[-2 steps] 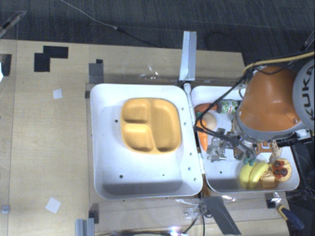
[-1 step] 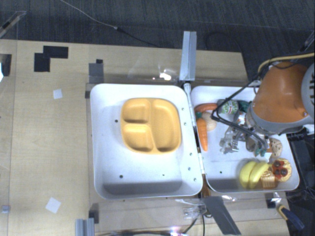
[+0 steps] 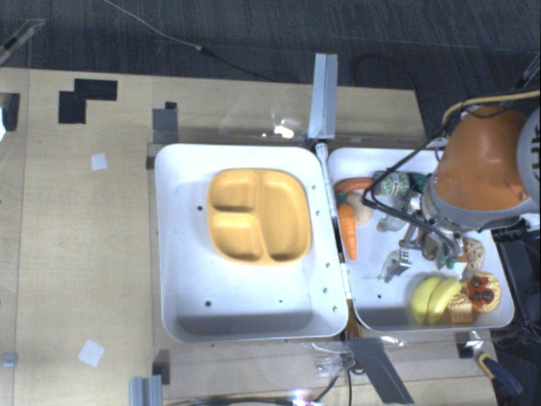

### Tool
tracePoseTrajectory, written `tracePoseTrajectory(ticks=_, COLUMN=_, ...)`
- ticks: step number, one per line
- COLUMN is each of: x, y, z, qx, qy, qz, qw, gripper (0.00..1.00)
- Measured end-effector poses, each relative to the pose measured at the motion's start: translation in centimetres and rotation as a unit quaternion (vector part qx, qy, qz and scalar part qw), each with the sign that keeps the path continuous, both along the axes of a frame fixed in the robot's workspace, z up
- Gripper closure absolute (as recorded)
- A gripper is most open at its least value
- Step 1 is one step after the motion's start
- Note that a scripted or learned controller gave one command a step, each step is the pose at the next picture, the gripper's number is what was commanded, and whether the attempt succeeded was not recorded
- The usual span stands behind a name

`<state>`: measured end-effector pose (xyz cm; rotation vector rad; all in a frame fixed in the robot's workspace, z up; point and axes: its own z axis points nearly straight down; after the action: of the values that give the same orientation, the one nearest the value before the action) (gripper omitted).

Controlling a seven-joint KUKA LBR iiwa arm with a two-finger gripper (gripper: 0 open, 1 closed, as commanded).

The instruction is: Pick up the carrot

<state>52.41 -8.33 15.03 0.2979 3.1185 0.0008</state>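
Observation:
The carrot is orange with a green top and lies lengthwise against the left wall of the right bin. My gripper hangs over the middle of that bin, to the right of the carrot and apart from it. Its fingers stand spread, and the bare bin floor shows between them. The grey arm with its orange band reaches in from the right and hides part of the bin's back right.
In the right bin, a sausage and a green item lie behind the carrot. Bananas and a berry-topped pastry sit at the front right. The left bin holds a yellow divided plate.

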Motion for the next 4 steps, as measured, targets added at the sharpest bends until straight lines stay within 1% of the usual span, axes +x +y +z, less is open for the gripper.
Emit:
tracePoseTrajectory(ticks=1, x=-3.5, y=7.5, z=3.6, qx=0.0017, qy=0.000, qz=-0.048, qw=0.9988, gripper=0.00)
tracePoseTrajectory(ticks=2, x=-3.5, y=2.8, z=3.6, qx=0.0005, qy=0.000, qz=-0.076, qw=0.9971, gripper=0.00)
tracePoseTrajectory(ticks=3, x=0.3, y=7.2, z=3.5, qx=0.0019, qy=0.000, qz=-0.059, qw=0.9983, gripper=0.00)
tracePoseTrajectory(ticks=4, x=6.2, y=8.7, z=3.6, qx=0.0023, qy=0.000, qz=-0.217, qw=0.9762, gripper=0.00)
